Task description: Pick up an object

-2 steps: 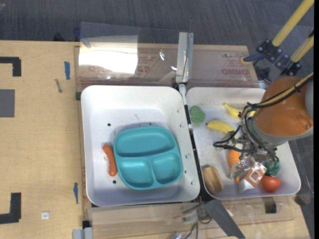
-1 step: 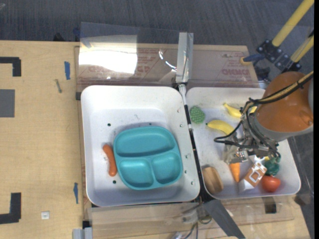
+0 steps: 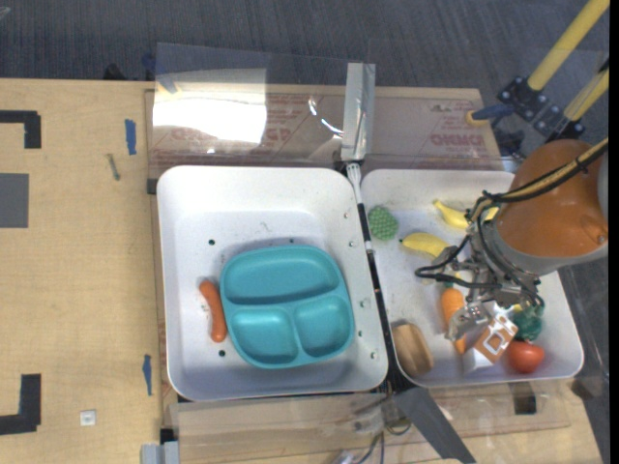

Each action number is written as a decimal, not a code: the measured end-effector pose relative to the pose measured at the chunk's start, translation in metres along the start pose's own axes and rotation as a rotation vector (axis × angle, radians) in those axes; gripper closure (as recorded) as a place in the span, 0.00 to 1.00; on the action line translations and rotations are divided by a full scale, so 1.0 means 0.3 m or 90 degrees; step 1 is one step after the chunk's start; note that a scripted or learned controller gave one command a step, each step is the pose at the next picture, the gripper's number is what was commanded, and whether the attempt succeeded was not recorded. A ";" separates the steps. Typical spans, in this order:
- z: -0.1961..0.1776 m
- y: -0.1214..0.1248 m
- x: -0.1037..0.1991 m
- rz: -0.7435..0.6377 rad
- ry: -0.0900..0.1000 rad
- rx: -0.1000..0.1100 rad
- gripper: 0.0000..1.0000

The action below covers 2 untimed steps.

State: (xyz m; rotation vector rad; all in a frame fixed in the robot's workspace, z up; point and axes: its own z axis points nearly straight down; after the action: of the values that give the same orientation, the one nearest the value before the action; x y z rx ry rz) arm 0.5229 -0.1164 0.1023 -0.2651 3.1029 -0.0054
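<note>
Dark grey carpet floor (image 3: 290, 8) runs across the top. Below it, a pale wooden bench (image 3: 68, 259) with black corner marks and blue tape bits. A clear plastic sheet (image 3: 251, 124) catches a bright glare behind the bins. Yellow poles (image 3: 575, 27) slant in at the upper right.

Left bin (image 3: 184, 201): I see the tray (image 3: 286, 304), sausage (image 3: 214, 309) just left.
Right bin (image 3: 406, 187): bananas (image 3: 438, 230) far, tomato (image 3: 525, 357) near right.
</note>
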 end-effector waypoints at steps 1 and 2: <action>0.041 0.017 0.020 0.011 0.009 -0.001 0.00; -0.004 0.017 0.003 0.011 -0.001 0.001 1.00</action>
State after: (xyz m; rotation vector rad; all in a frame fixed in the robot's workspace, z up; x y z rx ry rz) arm 0.5212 -0.1116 0.1035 -0.2390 3.1034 -0.0071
